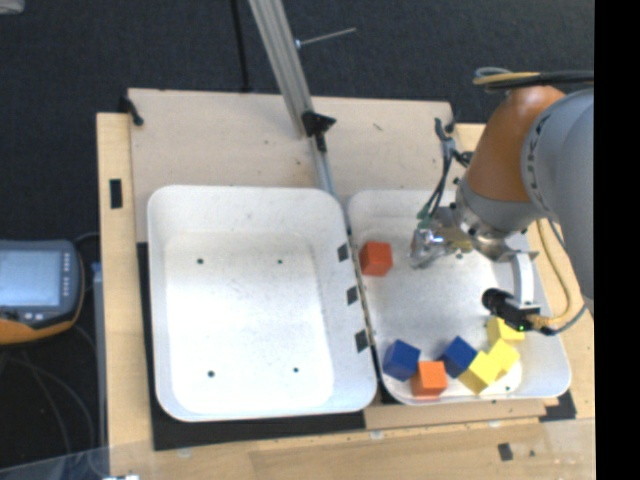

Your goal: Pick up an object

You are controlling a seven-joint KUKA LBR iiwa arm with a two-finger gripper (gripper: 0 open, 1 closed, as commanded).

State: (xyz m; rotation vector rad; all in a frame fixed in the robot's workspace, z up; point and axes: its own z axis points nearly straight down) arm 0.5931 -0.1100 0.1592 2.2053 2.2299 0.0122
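We see the wooden bench carrying two shallow white bins with matte, faintly speckled, round-cornered walls. The left bin sits well to the gripper's left; the right bin lies under it. The grey arm, with its orange band, comes in from the right. A ribbed aluminium strut slants up behind the bins.

The gripper hangs over the right bin's upper middle; the metal tip is too small and blurred for us to tell whether it is apart or together. Nothing visible between the fingers.

We count six blocks, all matte with flat faces. One orange cube is just left of the gripper, apart from it, near-square with no clear long axis, edges slightly skewed to the bin wall. Below the gripper, clustered at the bin's near edge: two blue blocks, one smaller orange block, two yellow blocks.
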